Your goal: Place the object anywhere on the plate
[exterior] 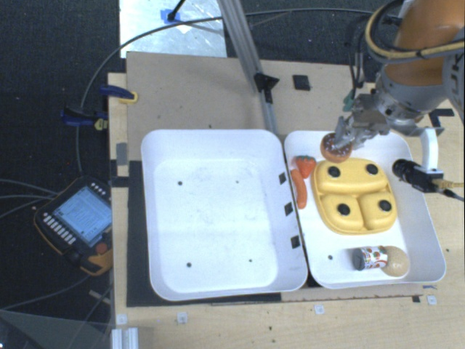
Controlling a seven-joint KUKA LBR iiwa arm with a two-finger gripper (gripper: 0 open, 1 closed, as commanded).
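A yellow plate [356, 196] with three compartments lies in the right bin [425, 257]. Just past the plate's far left corner, my gripper [341, 142] hangs over a small brown, round object [336, 150] that looks like a doughnut. The object sits right under the fingertips, at the plate's far edge. An orange carrot [300, 177] lies along the left side of the plate. A small can with a pale round end [381, 259] lies in front of the plate.
The left bin [156, 195] stands beside the right one, joined by black clips. A metal pole [243, 42] slants across the bench behind the bins. A handheld pendant [76, 220] rests off the bench at the left.
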